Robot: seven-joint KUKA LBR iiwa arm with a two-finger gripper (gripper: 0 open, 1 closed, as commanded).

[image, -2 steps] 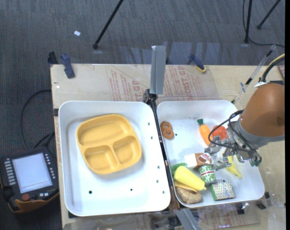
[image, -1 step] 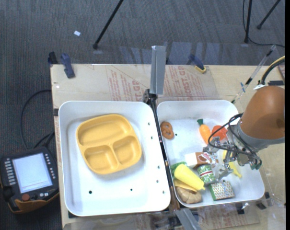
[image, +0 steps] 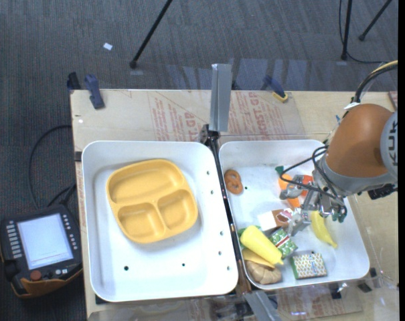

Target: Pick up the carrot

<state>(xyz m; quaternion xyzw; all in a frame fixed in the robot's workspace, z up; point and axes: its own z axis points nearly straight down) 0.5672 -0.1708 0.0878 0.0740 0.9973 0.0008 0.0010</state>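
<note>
The arm reaches over the right bin (image: 353, 246), its gripper (image: 308, 207) low among the clutter; whether it is clenched or released, I cannot tell. The carrot (image: 290, 181) lies just left of the wrist, partly hidden. A banana (image: 320, 229) lies near the right wall. The left bin (image: 95, 246) holds a yellow divided plate (image: 152, 200) with bare floor around it.

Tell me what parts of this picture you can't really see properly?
- Carrot: in the camera view, mostly covered by the end effector and cables.
- End effector fingers: too small and cluttered to tell whether open or shut.
- Arm: cut off by the right edge.
- Small packets in the right bin: labels too small to read.
</note>
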